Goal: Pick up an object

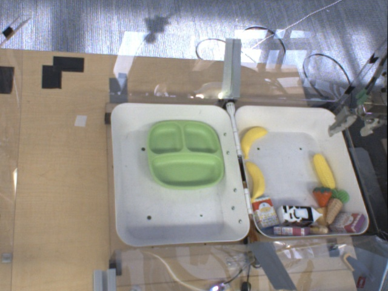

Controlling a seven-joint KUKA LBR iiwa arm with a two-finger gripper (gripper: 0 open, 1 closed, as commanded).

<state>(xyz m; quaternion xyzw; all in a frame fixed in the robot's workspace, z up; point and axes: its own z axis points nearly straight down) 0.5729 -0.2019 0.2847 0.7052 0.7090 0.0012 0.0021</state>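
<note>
Bananas (253,139) in right bin (285,162) (plate (185,153) left).

Divided plate (185,153) in L bin (130,223), toy foods (294,214) in R bin (291,117), mostly along near edge

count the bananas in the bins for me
2, both in the right bin along its left wall: one banana near the top left corner, the other banana just below it. The clutter along the bottom edge could hide more.
</note>
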